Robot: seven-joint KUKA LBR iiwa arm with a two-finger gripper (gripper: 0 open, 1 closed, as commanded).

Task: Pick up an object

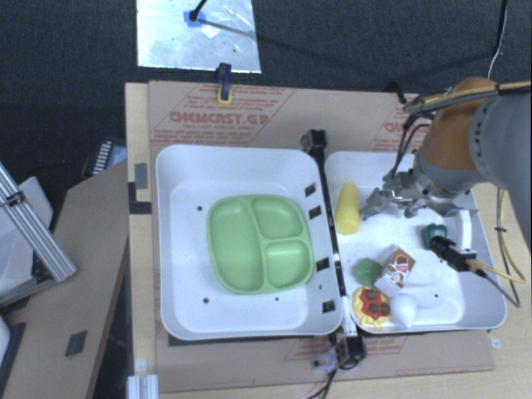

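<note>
My gripper (376, 204) hangs over the back of the right bin (474, 306), just right of a yellow banana-shaped piece (347, 208) that lies along the bin's left wall. I see nothing held in it. Nearer the front lie a small green piece (366, 268), a red and white carton (399, 268), a round pizza-like toy (371, 304) and a white egg shape (404, 309). A teal piece (434, 234) sits to the right, under the wrist.
The left bin (179, 189) holds a green divided plate (258, 243). A black divider with clips (324, 214) runs between the bins. A shiny sheet (197, 23) lies beyond the bench at the back.
</note>
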